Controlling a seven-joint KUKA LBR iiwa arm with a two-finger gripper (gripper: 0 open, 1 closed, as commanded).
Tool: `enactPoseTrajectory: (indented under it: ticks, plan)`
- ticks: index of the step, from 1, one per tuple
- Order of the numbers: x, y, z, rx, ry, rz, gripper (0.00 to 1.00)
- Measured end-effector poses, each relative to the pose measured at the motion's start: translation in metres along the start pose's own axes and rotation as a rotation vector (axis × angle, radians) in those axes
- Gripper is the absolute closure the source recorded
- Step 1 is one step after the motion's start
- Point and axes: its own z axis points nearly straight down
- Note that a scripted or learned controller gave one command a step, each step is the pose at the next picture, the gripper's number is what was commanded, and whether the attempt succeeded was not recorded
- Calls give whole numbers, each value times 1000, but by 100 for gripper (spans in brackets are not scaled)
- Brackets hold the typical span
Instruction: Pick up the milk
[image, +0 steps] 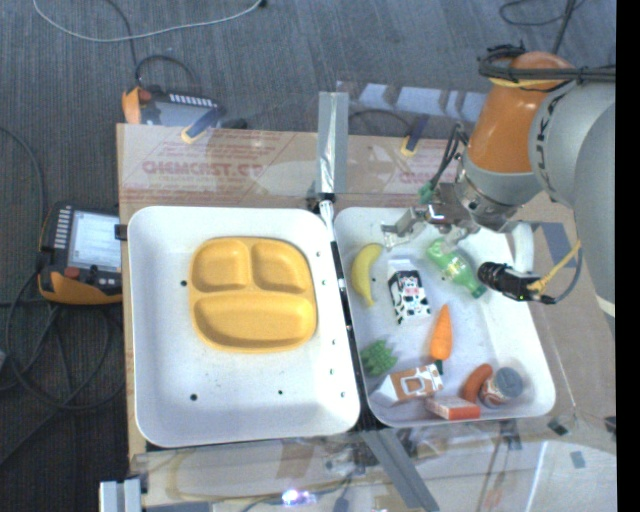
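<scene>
Right bin (530, 350) holds milk (408, 297), a black-spotted white carton.

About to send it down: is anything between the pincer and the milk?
Nothing visible. The pincer hangs above the right bin's far end; the milk lies nearer, flanked by the banana and green bottle.

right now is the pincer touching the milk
Apart. The camera view shows the pincer near the back of the right bin, with bare white floor between it and the milk, which lies beside the banana.
</scene>
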Motion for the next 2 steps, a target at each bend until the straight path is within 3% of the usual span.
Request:
enactPoseTrajectory:
  ticks: [1,2]
  plan:
    - [-1,-7,99,-12,-5,-158,0]
    - [-2,-7,89,-14,-4,-157,100]
